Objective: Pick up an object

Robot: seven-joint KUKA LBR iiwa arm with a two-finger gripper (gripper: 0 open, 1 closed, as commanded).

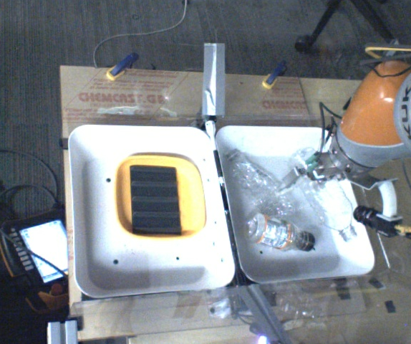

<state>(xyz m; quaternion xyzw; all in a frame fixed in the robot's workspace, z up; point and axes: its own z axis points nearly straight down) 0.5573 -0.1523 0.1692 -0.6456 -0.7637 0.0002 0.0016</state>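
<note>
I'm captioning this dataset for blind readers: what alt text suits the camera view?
A grey arm with an orange band reaches over the right white bin, which holds a clear plastic bottle and crumpled clear plastic. The left white bin holds a yellow tray with a black ridged insert.

Robotics lab or test workshop: plywood bench [155,95] with blue-handled clamps [122,66], two white bins [84,213] side by side, grey carpet floor [34,27], loose cable [148,31], office-chair base [341,9], tablet [41,246] on floor at left
</note>
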